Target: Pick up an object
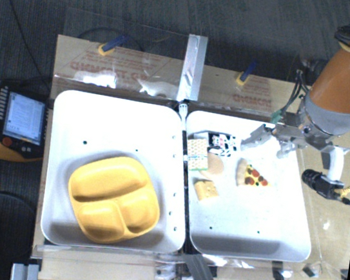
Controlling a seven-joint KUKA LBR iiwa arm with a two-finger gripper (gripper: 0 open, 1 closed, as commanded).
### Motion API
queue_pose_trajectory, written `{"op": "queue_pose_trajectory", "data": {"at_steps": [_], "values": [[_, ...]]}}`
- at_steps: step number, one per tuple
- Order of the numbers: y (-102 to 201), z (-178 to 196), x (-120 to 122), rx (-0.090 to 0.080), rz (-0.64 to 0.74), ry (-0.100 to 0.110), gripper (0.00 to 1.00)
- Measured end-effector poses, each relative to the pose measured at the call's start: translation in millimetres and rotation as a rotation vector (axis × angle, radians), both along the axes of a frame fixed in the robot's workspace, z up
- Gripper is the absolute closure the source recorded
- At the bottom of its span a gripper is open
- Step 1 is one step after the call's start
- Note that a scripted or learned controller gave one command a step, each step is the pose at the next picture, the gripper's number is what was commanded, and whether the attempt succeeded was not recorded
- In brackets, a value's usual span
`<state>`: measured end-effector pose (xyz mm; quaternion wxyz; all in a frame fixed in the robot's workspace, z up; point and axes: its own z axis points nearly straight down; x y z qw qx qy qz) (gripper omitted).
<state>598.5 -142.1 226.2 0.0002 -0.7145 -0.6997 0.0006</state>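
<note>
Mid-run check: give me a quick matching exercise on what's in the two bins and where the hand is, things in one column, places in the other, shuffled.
Things:
1. yellow divided tray
2. pizza slice toy
3. black-and-white toy
4. hand

Places:
A. top of the right bin, near the divider
B. left bin, towards the front
C. over the right bin's upper right part
D. middle of the right bin, right of the small cluster

Pairs: 1-B, 2-D, 3-A, 4-C

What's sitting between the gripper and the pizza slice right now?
Nothing: in the camera view, bare white bin floor separates the gripper from the pizza slice.
</note>
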Motion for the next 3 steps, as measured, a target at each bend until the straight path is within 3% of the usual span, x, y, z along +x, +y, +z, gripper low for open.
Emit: {"op": "queue_pose_trajectory", "data": {"at_steps": [1,2,3], "values": [[-46.8,-60.1,-18.6,-0.001,0.127,0.002,0.00],[-55.2,-132.4,-3.1,0.000,0.124,-0.001,0.00],[-53.6,-123.8,-2.8,0.002,0.125,-0.001,1.00]]}}
